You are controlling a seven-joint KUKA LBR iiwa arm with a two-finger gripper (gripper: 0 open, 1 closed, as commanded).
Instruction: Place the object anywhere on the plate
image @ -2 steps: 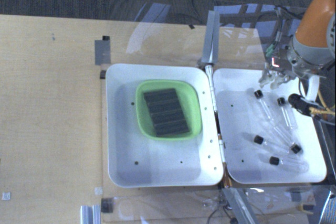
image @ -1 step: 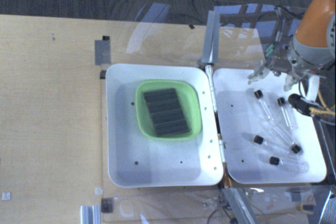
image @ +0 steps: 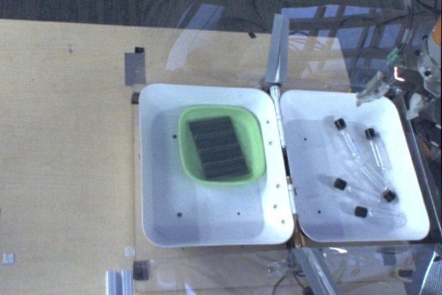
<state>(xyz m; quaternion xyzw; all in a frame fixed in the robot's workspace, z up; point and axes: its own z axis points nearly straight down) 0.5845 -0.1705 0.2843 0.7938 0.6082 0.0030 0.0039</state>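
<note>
A green square plate (image: 256, 146) lies in the left white bin (image: 207, 224), towards its back. A dark grey ridged block (image: 219, 147) lies flat on the plate, near its middle. Several clear tubes with black caps, such as the tube (image: 377, 148), lie scattered in the right bin (image: 311, 217). My gripper (image: 376, 88) hangs at the back right corner of the right bin, above its rim, well away from the plate. The arm behind it runs off the right edge.
A grey metal post (image: 277, 55) stands at the back between the two bins. Cables and clear sheeting lie behind the right bin. A small grey bracket (image: 135, 68) sits on the wooden bench, left of the bins.
</note>
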